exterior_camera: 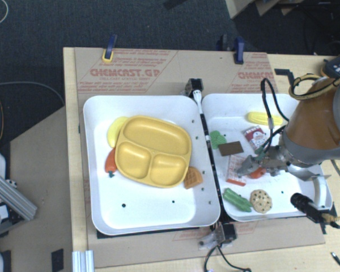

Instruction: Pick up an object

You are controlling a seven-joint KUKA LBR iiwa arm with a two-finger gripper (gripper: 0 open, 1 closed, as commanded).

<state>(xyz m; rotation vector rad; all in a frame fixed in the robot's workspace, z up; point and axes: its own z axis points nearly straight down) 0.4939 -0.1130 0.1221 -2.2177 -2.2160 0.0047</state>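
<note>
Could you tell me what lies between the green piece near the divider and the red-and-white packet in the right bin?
In the camera view, a brown rectangular piece lies between the green piece and the packet.

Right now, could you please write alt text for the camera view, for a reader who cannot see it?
The arm's gripper reaches low into the right bin among small toy foods: a cookie, a green pod and a corn cob. The left bin holds a yellow tray with a waffle beside it.
</note>
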